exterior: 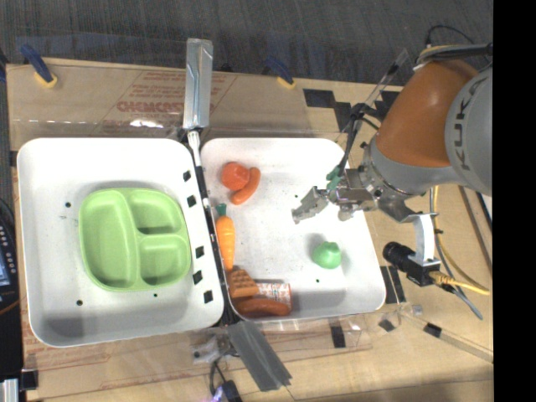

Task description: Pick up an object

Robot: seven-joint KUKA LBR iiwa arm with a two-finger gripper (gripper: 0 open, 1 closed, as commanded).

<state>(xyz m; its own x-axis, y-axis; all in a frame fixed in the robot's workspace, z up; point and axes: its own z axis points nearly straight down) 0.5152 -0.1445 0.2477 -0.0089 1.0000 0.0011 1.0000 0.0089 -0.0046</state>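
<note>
The fingers [308, 208] stand slightly parted with nothing between them, hovering over bare bin floor. The green object [327, 255] lies just below-right of them, so this looks like the approach step. Next, the gripper [306, 210] must shift over it and descend.

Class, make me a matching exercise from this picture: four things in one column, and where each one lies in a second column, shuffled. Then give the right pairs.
Things:
1. green divided tray
2. carrot
3. small green piece
4. gripper

Places:
A. over the middle of the right bin
B. in the left bin
C. along the right bin's left wall
D. lower right part of the right bin

Pairs: 1-B, 2-C, 3-D, 4-A
</note>
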